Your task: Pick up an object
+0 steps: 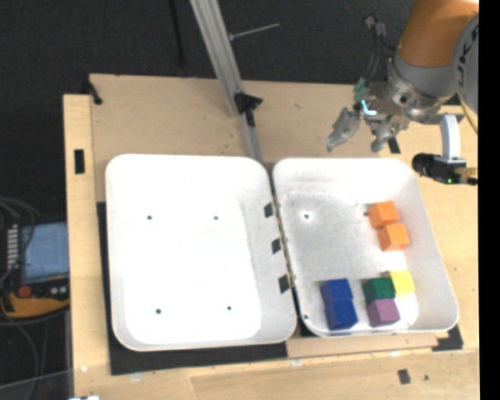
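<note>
Here your tool (pixel 362 132) hangs above the desk (pixel 317 98) near its far right corner, just beyond the far rim of the right bin (pixel 350 167), its two fingers spread apart with nothing between them. That looks like a ready pose, clear of the blocks. Your candidates all lie in that bin: two orange blocks (pixel 389 225) touching along its right side, and a blue block (pixel 338 303), green block (pixel 378 289), yellow block (pixel 402 282) and purple block (pixel 384 311) clustered at its near edge.

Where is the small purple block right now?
The small purple block sits in the right-hand white bin, near its front right corner, directly in front of the green block and right of the blue block.
</note>
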`<state>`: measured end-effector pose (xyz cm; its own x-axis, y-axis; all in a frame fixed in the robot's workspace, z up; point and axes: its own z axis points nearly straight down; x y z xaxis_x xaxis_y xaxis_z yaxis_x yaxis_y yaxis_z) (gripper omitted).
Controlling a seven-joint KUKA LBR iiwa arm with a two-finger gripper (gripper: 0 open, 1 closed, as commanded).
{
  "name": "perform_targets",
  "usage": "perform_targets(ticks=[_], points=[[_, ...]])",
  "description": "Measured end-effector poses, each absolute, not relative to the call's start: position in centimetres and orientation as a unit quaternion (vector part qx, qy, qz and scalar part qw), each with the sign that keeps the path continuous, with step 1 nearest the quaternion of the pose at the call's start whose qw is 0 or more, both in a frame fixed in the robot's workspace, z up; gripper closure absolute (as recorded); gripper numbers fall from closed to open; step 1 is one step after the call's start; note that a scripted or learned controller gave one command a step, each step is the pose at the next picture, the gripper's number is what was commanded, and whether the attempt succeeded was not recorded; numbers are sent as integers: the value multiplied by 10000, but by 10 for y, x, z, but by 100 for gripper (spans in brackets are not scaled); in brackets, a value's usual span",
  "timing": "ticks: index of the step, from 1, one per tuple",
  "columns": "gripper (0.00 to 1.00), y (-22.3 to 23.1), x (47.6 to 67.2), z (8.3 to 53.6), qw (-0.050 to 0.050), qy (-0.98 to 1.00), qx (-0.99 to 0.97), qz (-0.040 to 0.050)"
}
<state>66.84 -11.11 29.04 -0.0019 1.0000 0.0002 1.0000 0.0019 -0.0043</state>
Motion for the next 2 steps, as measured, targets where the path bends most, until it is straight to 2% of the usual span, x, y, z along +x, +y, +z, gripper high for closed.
perform_targets(ticks=[1,2], points=[[0,-112,669,294,-9,-7082,-7060,6],[0,-116,670,231,9,-7067,-7075,24]])
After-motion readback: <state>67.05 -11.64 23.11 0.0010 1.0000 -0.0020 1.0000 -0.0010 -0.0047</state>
